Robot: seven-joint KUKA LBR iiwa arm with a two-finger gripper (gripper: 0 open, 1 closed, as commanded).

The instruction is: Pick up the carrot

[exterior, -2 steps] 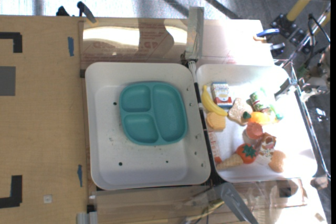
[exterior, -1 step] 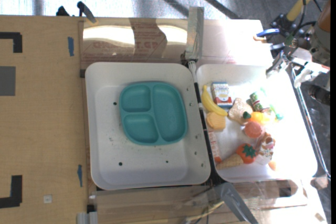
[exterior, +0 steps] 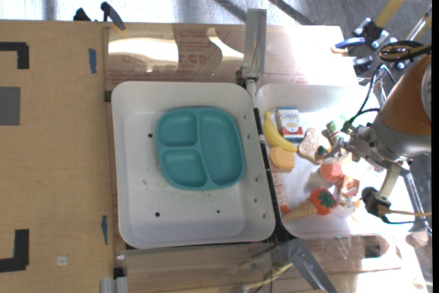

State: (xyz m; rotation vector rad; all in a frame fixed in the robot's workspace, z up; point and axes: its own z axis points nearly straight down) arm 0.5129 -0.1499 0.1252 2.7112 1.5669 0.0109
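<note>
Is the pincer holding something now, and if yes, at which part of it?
It cannot be told. The pincer sits low among the toy foods in the right bin. The carrot lies apart from it, near the bin's front.

Arm (exterior: 411, 121): rounded grey shell with an orange band.
Wrist (exterior: 370, 147): grey metal block.
Cables (exterior: 384, 65): thin black wires looping beside the arm.

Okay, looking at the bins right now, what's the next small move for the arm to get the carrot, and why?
Probably shift the gripper toward the near edge of the right bin and then lower it. The carrot lies near that bin's front edge, pale tip pointing left, while the gripper sits above the cluster of toy food further back, beside the banana. Its finger state can't be judged here.
</note>
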